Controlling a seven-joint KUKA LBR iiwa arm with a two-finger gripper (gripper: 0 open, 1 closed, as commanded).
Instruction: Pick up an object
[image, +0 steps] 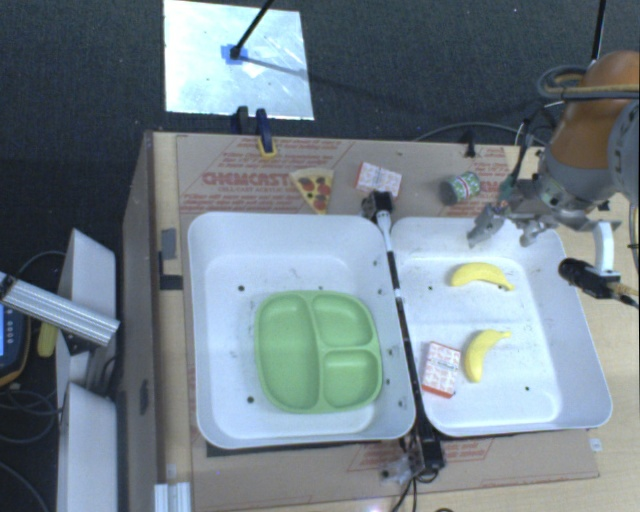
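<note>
At the far left, a ribbed metal rail (62, 308) is seen lying at a slant over white blocks beside the bench. The brown, printed cardboard sheet (240, 175) is laid under two shallow white plastic bins with rounded corners. In the left bin (215, 250), a pale green, smooth plastic plate (318, 351) divided into three compartments is set on the floor, towards the near right corner. Behind this bin, on the cardboard, a flat triangular pizza-slice toy (314, 188) and a small printed card (379, 179) are placed near each other.

The bins are set side by side, touching along a dark seam. In the right bin (570, 350), a small white box with red print (441, 368) is seen near the front left, just beside a short curved yellow banana (480, 353). A second curved banana (482, 276) is laid further back, well apart from the first. A small green-labelled can (462, 186) is tipped on its side on the cardboard behind this bin.

At the upper right, the grey arm with its orange band is reached in, and the gripper (506, 226) is held above the bin's back edge. Its two metal fingers are shown spread apart, with nothing between them, and the nearer banana lies just below and to the left.
</note>
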